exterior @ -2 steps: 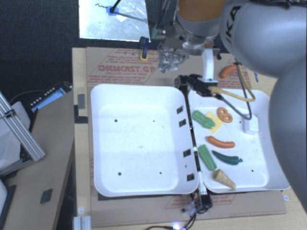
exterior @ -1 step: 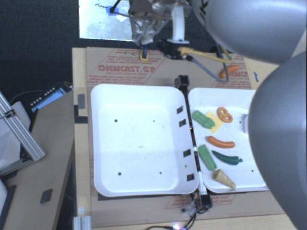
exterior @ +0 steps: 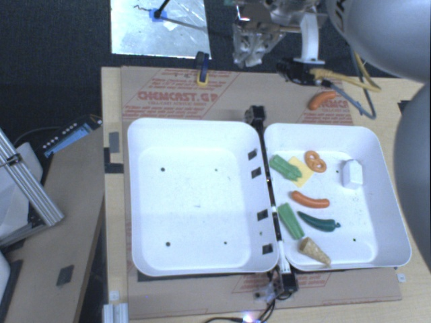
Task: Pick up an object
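Seen from above at a slant, two shallow white bins sit side by side on a table (exterior: 111, 200) covered with brown cardboard. The left bin (exterior: 192, 194) has only small dark dots on its floor. The right bin (exterior: 377, 180) holds several toy foods: a green pepper (exterior: 284, 167) lying on a yellow cheese slice (exterior: 302, 172) near the divider, a small pretzel (exterior: 314, 160) just beside them, a white block (exterior: 351, 173) toward the right wall, an orange sausage (exterior: 310, 199) near the middle, a dark green chili (exterior: 318, 222) below it, a light green pod (exterior: 291, 221) by the divider, and an ice-cream cone (exterior: 314, 249) near the front edge. Another orange sausage (exterior: 322, 100) lies on the cardboard behind the right bin. The grey arm enters from the upper right, and its gripper (exterior: 252, 49) hangs high above the table's back edge, well apart from both bins. Whether its fingers are spread or pressed together cannot be told; nothing is visibly between them.
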`<state>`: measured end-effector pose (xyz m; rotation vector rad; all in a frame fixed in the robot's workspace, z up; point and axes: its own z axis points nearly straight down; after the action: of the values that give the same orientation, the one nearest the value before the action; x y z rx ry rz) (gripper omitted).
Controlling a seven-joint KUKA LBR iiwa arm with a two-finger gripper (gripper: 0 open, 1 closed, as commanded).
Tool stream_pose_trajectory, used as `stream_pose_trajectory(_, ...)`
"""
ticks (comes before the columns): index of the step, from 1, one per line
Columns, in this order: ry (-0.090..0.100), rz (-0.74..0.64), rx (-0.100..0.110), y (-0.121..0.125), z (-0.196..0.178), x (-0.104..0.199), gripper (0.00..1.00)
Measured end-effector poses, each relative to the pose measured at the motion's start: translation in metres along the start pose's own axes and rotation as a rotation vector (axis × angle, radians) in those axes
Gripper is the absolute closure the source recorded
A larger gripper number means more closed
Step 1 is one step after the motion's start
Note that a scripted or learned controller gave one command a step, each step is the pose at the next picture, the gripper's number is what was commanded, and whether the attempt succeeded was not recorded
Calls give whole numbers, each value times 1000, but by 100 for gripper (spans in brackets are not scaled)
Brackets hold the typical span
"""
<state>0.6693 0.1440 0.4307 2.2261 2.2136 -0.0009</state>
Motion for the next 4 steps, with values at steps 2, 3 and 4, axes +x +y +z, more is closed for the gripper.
stream_pose_trajectory(2,0,1,1,-19,23,-137,100)
stream_pose_trajectory(3,4,-14,10,-1,132,-70,100)
stream_pose_trajectory(4,8,-23,3,-4,183,79,100)
